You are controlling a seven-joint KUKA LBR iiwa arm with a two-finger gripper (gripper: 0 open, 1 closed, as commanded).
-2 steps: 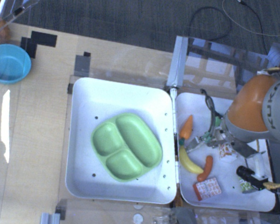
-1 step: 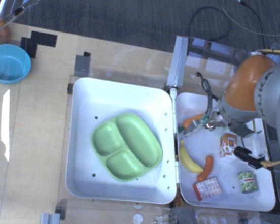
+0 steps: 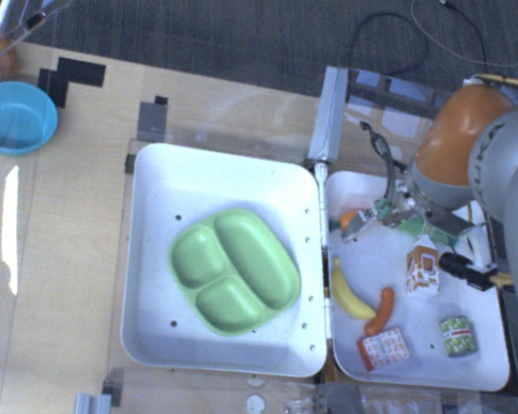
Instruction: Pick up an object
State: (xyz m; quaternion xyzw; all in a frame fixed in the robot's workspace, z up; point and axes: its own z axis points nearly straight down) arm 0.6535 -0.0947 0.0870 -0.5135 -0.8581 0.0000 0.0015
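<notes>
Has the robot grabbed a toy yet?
Not yet. The pincer hangs at the top left of the right bin, holding nothing I can see. The banana, sausage and small boxes all lie in the bin. Grabbing and lifting one is left.

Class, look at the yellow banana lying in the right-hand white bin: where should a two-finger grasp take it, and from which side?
Grip the curved yellow banana across its thicker middle, coming straight down from above. It lies flat on the bin floor beside the orange sausage-shaped toy, close to the shallow right-hand white bin wall, so side approaches are crowded. Closing across its narrow width suits its long, slim shape.
</notes>
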